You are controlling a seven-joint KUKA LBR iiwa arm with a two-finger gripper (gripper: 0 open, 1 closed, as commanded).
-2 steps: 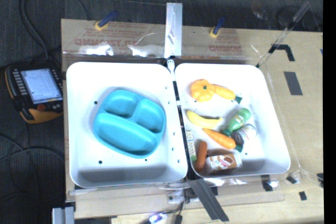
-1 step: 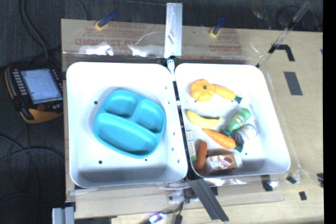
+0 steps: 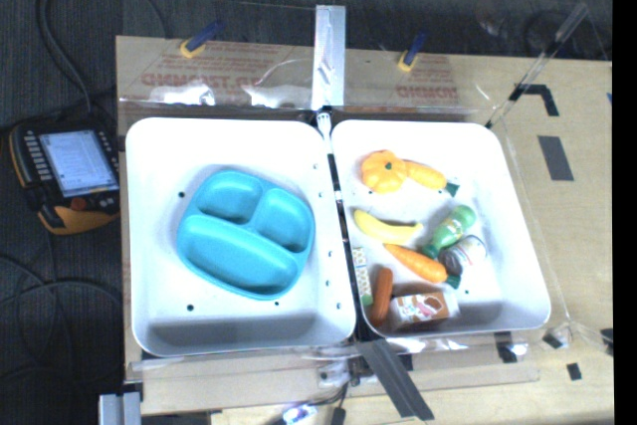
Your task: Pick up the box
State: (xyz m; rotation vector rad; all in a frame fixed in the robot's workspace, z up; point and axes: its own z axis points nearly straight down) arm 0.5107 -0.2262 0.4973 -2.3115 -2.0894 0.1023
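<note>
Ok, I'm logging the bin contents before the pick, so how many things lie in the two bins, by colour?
Blue: 1, the divided tray in the left bin
Orange: 3, the pumpkin, the carrot and the sausage-like piece
Yellow: 2, the banana and the squash
Green: 1, the bottle
Brown: 1, the box
Silver: 1, the can
Total: 9

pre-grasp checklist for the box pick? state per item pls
1. Box located: ok, near front wall of right bin.
2. Box top free: ok, nothing lies on it.
3. Side clearance: not ok, sausage close on its left, carrot and can just behind.
4. Wall clearance: cannot tell, box sits close to the front wall.
5. Left bin: ok, holds just the blue tray, away from the pick.
6. Tool state: cannot tell.
</note>
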